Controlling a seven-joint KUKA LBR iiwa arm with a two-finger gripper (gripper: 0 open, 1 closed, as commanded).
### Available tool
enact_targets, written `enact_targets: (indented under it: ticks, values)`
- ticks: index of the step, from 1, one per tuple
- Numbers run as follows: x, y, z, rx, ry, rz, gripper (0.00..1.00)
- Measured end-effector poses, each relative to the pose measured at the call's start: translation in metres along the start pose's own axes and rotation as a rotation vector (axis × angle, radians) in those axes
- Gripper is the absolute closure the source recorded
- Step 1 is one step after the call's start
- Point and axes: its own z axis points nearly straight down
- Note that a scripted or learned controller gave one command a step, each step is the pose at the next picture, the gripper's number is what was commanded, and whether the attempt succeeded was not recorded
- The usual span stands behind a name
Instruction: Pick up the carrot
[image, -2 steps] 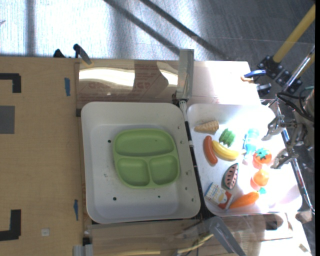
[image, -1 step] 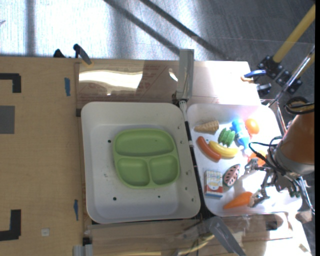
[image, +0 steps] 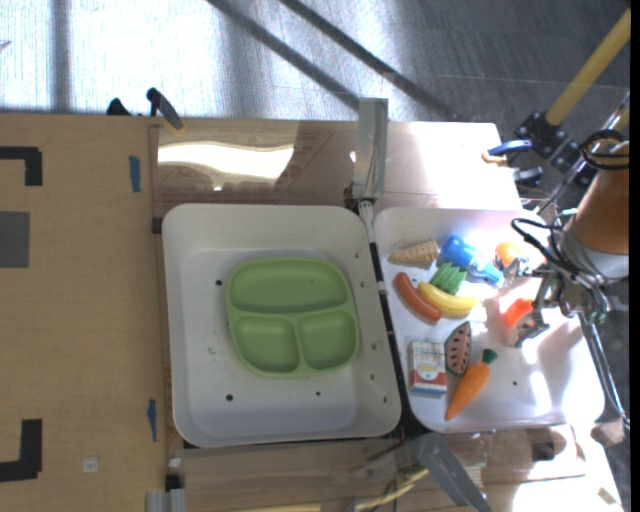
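Carrot (image: 467, 388) lies tilted in right bin (image: 520, 395) near edge, beside watermelon slice (image: 457, 349); gripper (image: 532, 322) hovers just right, apart.

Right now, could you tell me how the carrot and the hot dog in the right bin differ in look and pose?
The carrot is orange with a green top and tapers to a point; the hot dog is red-orange with rounded ends and even thickness. The carrot lies near the bin's front edge, beside the watermelon slice; the hot dog lies farther back, against the banana. The carrot's tip points down-left, while the hot dog slants down-right. Both are long toy foods lying flat in the right bin.
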Motion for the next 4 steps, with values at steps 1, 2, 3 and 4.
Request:
enact_targets:
  ticks: [1, 2, 3, 4]
  values:
    - [0.030, 0.076, -0.083, -0.003, -0.003, -0.062, 0.00]
    - [0.080, 0.092, -0.017, -0.006, 0.011, -0.256, 0.00]
    - [0.044, 0.044, -0.078, 0.000, 0.000, -0.374, 0.00]
    - [0.007, 0.004, -0.022, -0.001, 0.006, 0.090, 0.00]
